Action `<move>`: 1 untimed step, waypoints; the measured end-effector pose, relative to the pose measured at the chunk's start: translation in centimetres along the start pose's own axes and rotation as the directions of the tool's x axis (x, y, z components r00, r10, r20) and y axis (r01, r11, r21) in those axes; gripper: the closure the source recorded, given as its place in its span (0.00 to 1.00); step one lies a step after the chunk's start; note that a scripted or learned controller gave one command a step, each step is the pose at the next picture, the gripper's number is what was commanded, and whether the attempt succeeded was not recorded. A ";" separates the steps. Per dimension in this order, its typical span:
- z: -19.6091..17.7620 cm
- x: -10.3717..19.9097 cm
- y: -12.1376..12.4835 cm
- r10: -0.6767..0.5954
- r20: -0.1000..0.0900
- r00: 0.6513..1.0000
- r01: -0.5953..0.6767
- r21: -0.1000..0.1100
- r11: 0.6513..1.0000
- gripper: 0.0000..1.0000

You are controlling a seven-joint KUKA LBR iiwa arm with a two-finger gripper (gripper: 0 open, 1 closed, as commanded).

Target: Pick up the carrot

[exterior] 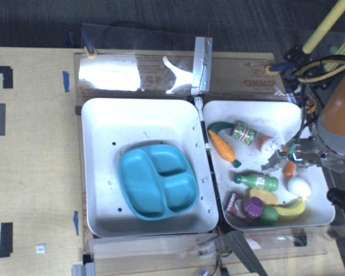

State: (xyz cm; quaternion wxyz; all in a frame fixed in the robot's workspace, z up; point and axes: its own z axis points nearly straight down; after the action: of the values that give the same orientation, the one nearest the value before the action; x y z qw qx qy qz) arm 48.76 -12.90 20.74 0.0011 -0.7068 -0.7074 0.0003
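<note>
The end effector point(280, 156) hangs low over the right bin point(250, 109), near that bin's right wall, with the arm point(333, 125) entering from the right; whether its fingers are spread or pressed together cannot be told here. The carrot point(222, 145) lies well to the left of the end effector, close to the bin's left wall, slanted with its green tip pointing down and to the right. Between the two sits a small can point(243, 133). Just below the end effector lie a green bottle point(257, 181) and a white egg point(299, 187), and further below them a banana point(291, 208) and a purple piece point(253, 206). Far to the left, in the left bin point(103, 119), rests a blue divided plate point(158, 180). Both bins stand on the desk point(29, 154).
</note>
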 end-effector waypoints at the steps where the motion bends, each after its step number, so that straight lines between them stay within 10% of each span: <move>1: 7.1 2.7 8.0 -0.282 0.002 0.959 0.282 -0.003 0.959 0.00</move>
State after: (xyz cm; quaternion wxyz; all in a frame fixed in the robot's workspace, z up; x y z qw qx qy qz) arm 56.69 -10.20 13.61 -0.0005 -0.5987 -0.8010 -0.0003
